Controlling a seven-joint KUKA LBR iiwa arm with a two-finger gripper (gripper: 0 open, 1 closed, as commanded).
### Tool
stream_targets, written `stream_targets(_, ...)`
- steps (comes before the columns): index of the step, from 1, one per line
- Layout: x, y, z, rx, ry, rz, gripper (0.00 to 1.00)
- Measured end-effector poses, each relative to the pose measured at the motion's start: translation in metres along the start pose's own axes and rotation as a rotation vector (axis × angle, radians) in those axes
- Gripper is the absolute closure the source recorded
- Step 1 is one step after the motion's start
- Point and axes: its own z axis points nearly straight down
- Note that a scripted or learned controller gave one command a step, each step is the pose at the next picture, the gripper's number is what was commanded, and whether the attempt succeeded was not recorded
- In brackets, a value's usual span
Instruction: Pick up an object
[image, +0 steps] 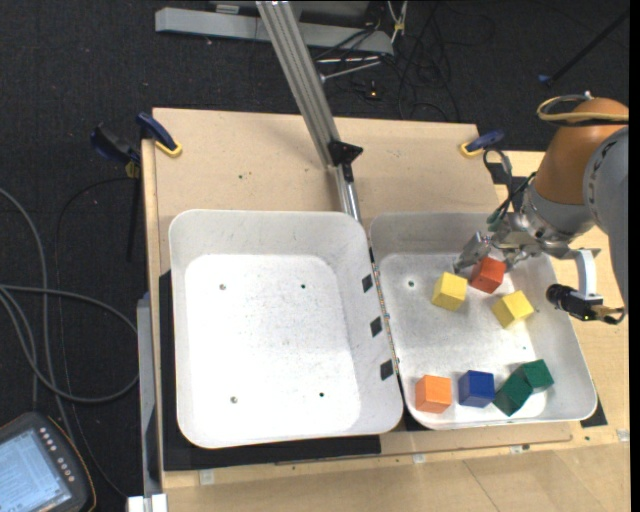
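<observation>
Where the arm reaches into the speckled right bin (560, 345), its metal gripper (487, 262) closes on a red-orange cube (488, 274) (matte, square-edged), beside two yellow cubes (450, 291), far from the near-edge blocks (478, 388).

gripper (487, 262) in right bin (565, 340), on red block (488, 273). 2 yellow blocks (450, 291) at its 7 and 4 o'clock. Orange block (433, 393), blue block (477, 388), 2 green blocks (525, 384) along near wall.

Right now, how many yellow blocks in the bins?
2, both in the right bin: one yellow block left of the red block, the other yellow block below-right of it. None look hidden.
</observation>
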Motion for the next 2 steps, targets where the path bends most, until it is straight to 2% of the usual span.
stream_targets(1,0.000,0.001,-0.013,-0.005,-0.002,-0.001,1.00)
stream_targets(2,-0.002,0.009,-0.076,-0.011,-0.003,0.001,1.00)
